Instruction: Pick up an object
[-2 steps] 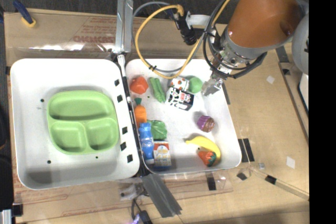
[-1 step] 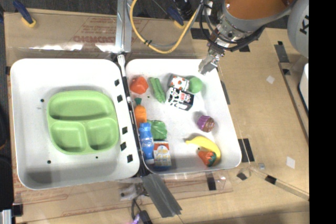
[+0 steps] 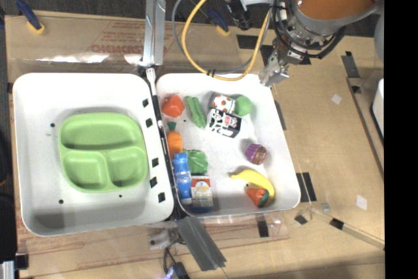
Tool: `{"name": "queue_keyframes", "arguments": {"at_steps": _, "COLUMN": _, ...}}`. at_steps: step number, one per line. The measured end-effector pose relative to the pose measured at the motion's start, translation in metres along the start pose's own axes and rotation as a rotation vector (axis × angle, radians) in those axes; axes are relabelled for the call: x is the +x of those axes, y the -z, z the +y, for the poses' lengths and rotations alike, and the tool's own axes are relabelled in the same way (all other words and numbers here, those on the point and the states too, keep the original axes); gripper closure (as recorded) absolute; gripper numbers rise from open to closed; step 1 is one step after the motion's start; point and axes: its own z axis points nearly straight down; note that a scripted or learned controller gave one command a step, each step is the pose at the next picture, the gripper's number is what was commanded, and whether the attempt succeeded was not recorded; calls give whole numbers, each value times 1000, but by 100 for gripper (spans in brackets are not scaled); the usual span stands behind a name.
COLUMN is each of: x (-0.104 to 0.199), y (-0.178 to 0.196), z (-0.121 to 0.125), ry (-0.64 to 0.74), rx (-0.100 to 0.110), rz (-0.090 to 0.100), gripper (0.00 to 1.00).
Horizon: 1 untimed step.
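So we hang our hand (image 3: 273, 70) over the right bin's (image 3: 282, 115) far rim, holding nothing; finger spread we cannot tell. Toys, like the banana (image 3: 251, 178), lie below, ready for picking.

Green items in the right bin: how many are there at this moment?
3. A long green vegetable near the back left, a round green piece at the back beside the black-and-white carton, and a leafy green piece by the blue bottle. Others may be hidden underneath.
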Motion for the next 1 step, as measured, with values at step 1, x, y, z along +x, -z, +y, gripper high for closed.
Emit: {"name": "queue_keyframes", "arguments": {"at_steps": 1, "x": 3, "y": -156, "z": 25, "ry": 119, "rx": 1, "rz": -16, "gripper": 100}}
